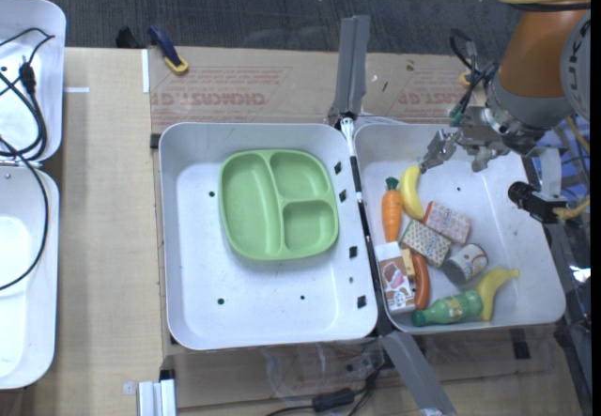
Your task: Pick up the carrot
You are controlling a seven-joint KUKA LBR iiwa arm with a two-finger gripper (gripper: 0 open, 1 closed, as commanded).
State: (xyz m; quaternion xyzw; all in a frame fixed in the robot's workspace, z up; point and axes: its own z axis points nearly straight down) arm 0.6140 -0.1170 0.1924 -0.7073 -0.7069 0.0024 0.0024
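Where end effector (pixel 441 153) hovers, carrot (pixel 392 209) below-left.

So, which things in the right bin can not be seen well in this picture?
- Fingers of the gripper: too small and blurred to judge, camera view.
- Carrot: its right side touches the banana; the contact line is unclear.
- Small boxes: print too small to read.
- Arm: cut by the right edge.

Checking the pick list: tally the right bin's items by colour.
Orange: 1, the carrot
Yellow: 2, one banana and another banana
Green: 1, the bottle
Red: 1, the sausage
Mixed: 4 packages
Total: 9
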